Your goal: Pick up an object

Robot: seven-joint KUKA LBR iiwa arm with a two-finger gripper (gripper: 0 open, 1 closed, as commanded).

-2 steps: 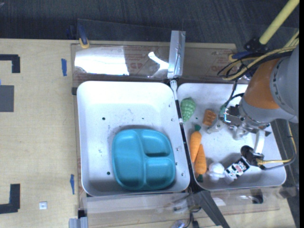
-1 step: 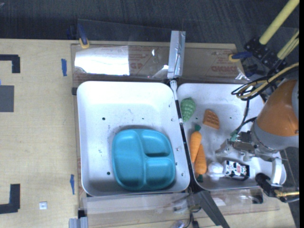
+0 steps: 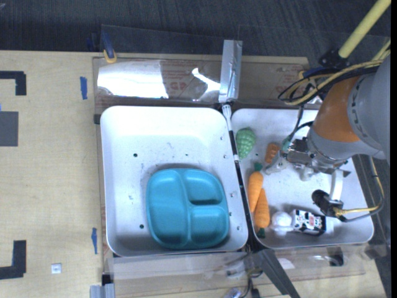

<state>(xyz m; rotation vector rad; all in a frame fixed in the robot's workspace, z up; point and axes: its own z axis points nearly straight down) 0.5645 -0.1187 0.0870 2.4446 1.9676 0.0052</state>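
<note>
Camera view. Landmark taken: the divider where the two white bins meet.

Left of the divider: left bin, holding a blue sectioned tray lying flat toward the near wall. Too broad and flat for a two-finger pinch, by the look of it; probably not the target.

Right of the divider: right bin, with all the small graspable items. Clustered close to the divider, likely because loose things slide toward the wall:
- green knobbly toy, just right of the divider, far end.
- large carrot, lying along the divider, nearly touching it.
- small orange piece, right of the green toy, a little apart.
- white round item at the carrot's near end, touching or almost.
- black-and-white packet, further right, near the bin's near wall.

Arm entering from the right, orange band above the wrist, wrist hanging over the right bin. Tool low, well right of the divider, just beside the small orange piece. Tool state: cannot tell; tips lost among cables and bracket. Nothing seen between them, so no hold claimed.

Judgement: positioned for a descent on the small orange piece, the nearest candidate. Pick not yet made. Risk: carrot and green toy close by, divider wall cramping approach from that side.
</note>
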